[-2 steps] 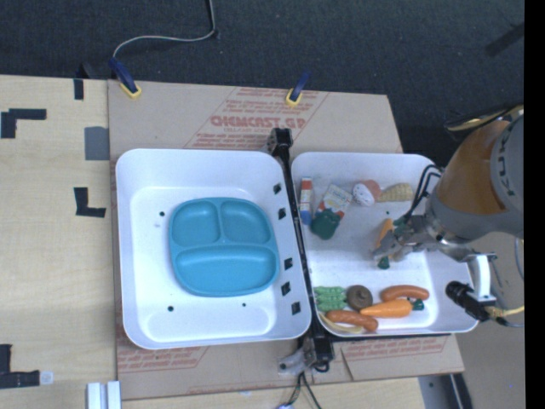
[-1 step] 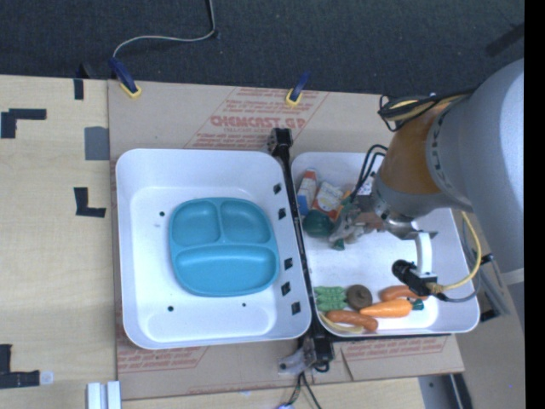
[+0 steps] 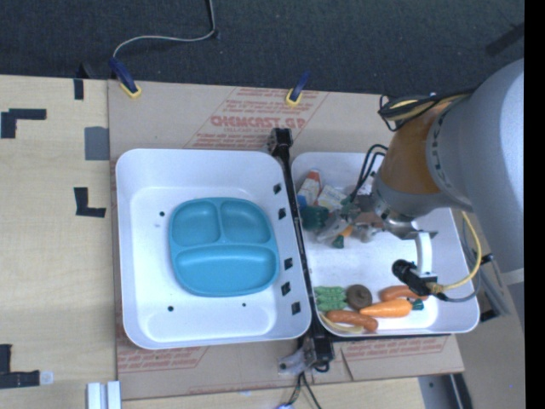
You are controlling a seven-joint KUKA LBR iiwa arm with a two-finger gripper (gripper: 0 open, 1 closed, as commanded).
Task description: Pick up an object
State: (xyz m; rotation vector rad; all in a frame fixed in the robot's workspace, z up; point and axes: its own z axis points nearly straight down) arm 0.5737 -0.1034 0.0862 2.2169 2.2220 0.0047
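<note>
My pincer (image 3: 353, 221) was down in the right bin (image 3: 456, 318), over the far-left clutter: a small bottle (image 3: 310, 186) and a dark green piece (image 3: 315, 218). Couldn't tell its opening or whether it had anything; the wrist blocked the view. Carrot (image 3: 381, 309), brown disc (image 3: 359, 296) and green piece (image 3: 330, 296) lay at the near edge, apart. Blue plate (image 3: 225, 245) sat in the left bin. Best to centre on one item, then lift straight up.
</note>
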